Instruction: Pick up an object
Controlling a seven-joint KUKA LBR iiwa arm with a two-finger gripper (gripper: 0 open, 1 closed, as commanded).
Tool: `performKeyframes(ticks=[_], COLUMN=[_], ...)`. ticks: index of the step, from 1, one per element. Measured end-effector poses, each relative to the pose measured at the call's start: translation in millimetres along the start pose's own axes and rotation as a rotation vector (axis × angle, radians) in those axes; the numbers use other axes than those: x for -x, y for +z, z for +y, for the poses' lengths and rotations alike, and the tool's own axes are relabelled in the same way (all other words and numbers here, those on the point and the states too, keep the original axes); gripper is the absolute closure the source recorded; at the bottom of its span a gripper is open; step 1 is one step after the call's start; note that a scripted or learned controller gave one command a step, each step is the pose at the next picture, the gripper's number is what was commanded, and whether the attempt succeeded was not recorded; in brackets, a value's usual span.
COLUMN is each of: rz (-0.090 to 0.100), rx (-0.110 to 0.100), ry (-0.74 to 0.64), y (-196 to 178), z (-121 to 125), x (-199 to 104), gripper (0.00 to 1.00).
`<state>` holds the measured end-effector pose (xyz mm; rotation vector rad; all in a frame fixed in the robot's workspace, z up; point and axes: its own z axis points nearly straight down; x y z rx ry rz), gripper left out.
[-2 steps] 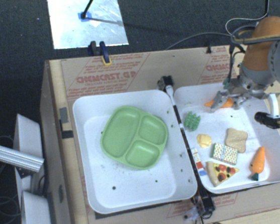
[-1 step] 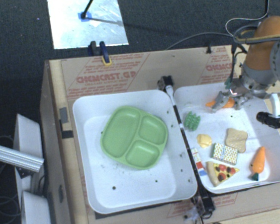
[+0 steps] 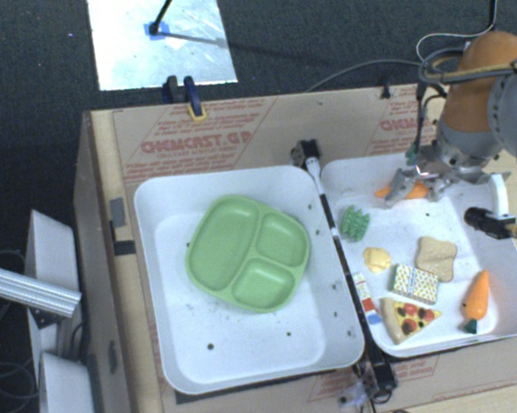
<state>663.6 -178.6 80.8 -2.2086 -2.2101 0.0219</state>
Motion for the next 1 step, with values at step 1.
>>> performKeyframes(ticks=[1], rz=[0.014], rx=[-0.007], ry=[-0.001], y=[0.1], z=[0.4], x=[13.1], gripper=[0.0])
